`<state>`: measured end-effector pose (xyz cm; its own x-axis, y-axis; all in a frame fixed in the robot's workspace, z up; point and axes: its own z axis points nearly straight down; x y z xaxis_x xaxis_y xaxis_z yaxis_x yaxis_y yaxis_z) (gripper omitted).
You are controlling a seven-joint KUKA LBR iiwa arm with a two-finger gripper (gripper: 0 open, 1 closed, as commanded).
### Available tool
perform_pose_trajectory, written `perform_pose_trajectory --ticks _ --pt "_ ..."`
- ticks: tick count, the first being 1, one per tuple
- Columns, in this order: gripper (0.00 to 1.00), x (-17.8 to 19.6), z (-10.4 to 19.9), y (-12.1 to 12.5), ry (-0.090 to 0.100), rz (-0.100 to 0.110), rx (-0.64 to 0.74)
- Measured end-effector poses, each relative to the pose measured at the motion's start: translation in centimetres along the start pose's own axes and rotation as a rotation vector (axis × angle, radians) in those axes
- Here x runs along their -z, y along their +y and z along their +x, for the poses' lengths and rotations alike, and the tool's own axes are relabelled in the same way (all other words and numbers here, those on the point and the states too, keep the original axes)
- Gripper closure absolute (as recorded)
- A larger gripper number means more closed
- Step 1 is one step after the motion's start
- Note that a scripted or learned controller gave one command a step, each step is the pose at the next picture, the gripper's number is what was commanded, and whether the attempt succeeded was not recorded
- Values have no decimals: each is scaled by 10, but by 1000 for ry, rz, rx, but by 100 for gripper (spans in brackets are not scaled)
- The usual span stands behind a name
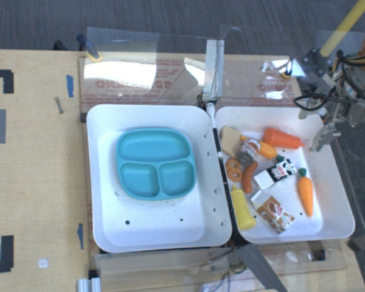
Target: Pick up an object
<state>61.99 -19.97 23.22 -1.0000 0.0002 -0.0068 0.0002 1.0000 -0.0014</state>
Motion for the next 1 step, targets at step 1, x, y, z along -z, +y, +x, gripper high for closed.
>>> perform_pose_trajectory --ticks 1 --pt "0 -143 41 27 -5 2 124"
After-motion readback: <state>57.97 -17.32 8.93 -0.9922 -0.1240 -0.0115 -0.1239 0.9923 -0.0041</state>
